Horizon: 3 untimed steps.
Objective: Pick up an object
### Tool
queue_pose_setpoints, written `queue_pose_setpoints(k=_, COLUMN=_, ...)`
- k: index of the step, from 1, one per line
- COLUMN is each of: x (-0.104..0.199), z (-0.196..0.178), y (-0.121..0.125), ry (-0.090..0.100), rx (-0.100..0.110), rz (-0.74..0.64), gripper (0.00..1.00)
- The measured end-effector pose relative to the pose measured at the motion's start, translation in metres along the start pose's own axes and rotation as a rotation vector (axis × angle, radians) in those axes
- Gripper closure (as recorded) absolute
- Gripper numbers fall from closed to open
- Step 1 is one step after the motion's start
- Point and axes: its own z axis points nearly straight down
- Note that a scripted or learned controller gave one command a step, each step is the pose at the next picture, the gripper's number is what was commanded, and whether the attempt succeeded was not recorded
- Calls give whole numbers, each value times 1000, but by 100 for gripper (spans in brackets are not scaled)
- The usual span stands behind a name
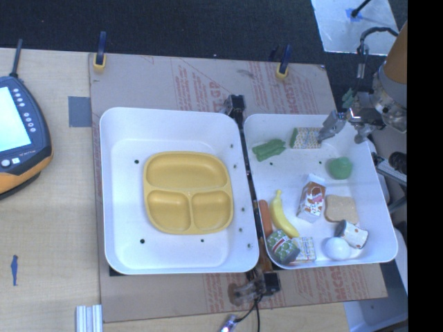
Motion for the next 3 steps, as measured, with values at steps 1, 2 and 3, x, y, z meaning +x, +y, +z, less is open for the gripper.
queue_pose_setpoints(k=1, x=22, z=124, y=-18, ry=-1, rx=2, rz=0, gripper=0)
queue_pose_setpoints(k=2, x=9, z=154, y=-63, ry=0, rx=1, rz=-1, gripper=0)
queue_pose_setpoints(k=3, x=36, z=153, y=-30, ry=-1, rx=0, rz=-3, gripper=0)
